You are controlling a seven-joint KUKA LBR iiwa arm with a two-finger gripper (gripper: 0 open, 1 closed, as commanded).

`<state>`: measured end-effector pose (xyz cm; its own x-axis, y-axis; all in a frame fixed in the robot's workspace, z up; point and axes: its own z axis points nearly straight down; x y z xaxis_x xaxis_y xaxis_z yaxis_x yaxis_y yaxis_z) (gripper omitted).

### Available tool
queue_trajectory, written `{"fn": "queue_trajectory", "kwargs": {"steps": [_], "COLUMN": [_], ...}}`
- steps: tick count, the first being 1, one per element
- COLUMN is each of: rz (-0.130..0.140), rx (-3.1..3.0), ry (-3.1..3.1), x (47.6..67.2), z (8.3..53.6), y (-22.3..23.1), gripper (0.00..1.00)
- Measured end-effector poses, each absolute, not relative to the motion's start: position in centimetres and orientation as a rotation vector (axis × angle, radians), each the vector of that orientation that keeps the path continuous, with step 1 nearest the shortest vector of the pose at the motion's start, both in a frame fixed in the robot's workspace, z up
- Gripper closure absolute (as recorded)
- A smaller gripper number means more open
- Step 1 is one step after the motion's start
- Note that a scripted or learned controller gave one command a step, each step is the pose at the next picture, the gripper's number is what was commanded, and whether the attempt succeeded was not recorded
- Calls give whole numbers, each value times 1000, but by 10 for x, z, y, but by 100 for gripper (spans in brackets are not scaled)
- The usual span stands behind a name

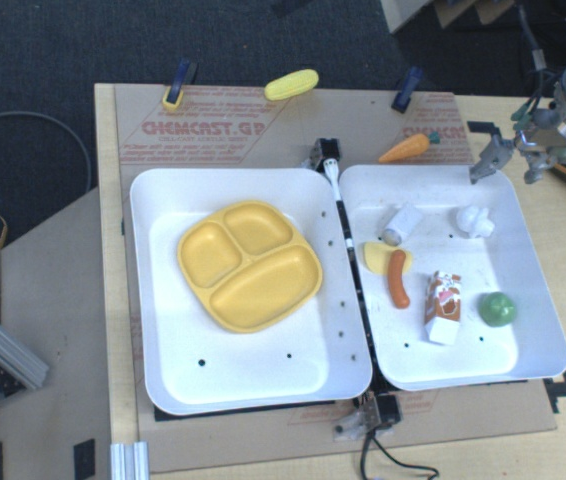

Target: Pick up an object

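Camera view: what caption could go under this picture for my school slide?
A robot's open tool hovers over the right bin's far corner, holding nothing; a yellow divided plate sits in the left bin.

A yellow three-compartment plastic plate point(251, 264) lies in the left white bin point(153, 268). A red sausage point(398, 278), small milk carton point(444, 308) and green ball point(497, 309) lie in the right white bin point(538, 268).

Table point(223, 118) topped with brown printed board. Two shallow white bins sit on it side by side, touching: left bin point(163, 368), right bin point(533, 318). Lying straight on the board behind the bins: yellow banana-like toy point(291, 85) near the far edge, orange carrot toy point(407, 148) just behind the right bin. Blue clamps at the far edge: left one point(177, 84), right one point(407, 89).
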<state>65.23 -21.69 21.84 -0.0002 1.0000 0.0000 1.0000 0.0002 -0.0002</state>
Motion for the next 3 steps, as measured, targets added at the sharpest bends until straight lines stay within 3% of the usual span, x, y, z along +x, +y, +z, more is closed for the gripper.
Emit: {"fn": "queue_trajectory", "kwargs": {"steps": [1, 2, 3], "rz": [-14, 15, -8], "rx": [-2219, -2206, -2217], "ry": [-2237, -2213, -2229], "x": [623, 588, 559], "z": [341, 108, 196], "y": [-140, -88, -34], "gripper": [0, 0, 0]}}
